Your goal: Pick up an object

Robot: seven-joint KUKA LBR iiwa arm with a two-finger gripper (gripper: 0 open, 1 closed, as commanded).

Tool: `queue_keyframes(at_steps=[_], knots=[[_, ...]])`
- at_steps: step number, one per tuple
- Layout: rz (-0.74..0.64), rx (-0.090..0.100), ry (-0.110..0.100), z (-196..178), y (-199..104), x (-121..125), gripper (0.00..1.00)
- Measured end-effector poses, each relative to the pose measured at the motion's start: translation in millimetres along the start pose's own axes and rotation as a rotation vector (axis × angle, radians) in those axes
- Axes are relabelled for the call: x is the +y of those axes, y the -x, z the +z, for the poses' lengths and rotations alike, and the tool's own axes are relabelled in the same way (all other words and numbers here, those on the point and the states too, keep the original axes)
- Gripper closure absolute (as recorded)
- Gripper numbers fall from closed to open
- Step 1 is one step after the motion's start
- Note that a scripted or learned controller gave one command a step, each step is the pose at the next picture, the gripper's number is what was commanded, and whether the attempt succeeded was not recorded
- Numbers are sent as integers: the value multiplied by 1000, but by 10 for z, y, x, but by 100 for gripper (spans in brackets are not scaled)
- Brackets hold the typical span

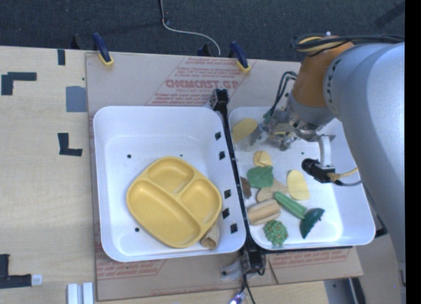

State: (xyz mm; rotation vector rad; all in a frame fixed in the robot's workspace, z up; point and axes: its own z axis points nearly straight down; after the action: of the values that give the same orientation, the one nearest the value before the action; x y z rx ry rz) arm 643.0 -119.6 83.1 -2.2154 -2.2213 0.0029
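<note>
— Up at about one o'clock in the right bin (355,227), what is that grey thing?

— That is the robot arm (368,92), with its orange band (316,76). Its gripper (279,131) hangs low over the top part of that bin. I cannot tell if it is grabbing anything — the end is too dark and small.

— What toys are near it?

— A pale yellow round piece (244,129) sits just beside it, at nine o'clock from the gripper. Below, toward six o'clock, lie a small yellow bit (262,158), a green leaf (260,177) and a yellow slice (297,185).

— And lower down?

— A tan bread roll (263,212), a long green stick (289,204), a dark teal piece (310,222) and a bumpy broccoli (275,231), all close together near the bottom edge.

— What is in the left bin (112,164)?

— A big yellow plate (173,201) with three parts. It lies toward five o'clock in that bin, its corner near the middle wall.
</note>
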Motion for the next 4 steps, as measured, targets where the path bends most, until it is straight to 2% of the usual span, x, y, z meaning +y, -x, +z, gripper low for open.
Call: queue_keyframes(at_steps=[1,2,3,4], knots=[[3,-6,18,-1428,277,-210,0],[-1,-2,-1,-344,231,200,0],[6,-2,8,-26,137,-520,0],[3,-3,8,-28,104,-857,0]])
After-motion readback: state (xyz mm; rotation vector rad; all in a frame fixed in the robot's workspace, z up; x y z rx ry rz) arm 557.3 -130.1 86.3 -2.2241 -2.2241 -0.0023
